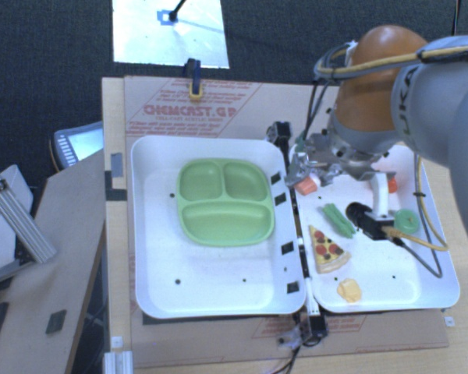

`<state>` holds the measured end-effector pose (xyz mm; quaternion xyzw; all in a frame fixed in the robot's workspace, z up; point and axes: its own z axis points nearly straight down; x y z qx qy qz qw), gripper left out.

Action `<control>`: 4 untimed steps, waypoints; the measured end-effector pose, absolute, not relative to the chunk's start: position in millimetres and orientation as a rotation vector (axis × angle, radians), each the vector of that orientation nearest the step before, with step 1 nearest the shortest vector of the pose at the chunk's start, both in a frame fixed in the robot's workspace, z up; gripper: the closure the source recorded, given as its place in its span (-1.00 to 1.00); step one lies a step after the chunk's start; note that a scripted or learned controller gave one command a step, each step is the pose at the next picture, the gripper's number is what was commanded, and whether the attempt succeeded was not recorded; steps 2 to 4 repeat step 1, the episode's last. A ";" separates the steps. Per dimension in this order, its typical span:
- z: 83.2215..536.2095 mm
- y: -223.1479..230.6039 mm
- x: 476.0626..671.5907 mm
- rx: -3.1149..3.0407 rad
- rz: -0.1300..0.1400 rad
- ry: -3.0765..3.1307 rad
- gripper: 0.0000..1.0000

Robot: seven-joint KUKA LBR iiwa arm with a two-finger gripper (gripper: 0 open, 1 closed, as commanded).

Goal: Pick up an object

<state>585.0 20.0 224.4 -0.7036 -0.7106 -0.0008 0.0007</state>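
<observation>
Beside green ridged strip (338, 219), triangular pizza slice (327, 248)

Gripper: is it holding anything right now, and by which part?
Cannot be told. The gripper is low at the right bin's left edge, just above an orange piece, but nothing is seen clamped.

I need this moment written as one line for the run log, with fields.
arm: over right white bin | gripper: low by small orange block | grasp: not confirmed | left white bin: green three-compartment plate
</observation>
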 end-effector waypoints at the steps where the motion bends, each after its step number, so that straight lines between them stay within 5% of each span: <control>1: 234.5 70.1 572.8 -2.209 -0.005 -2.233 1.00; 4: 234.5 70.1 572.8 -2.209 -0.005 -2.233 1.00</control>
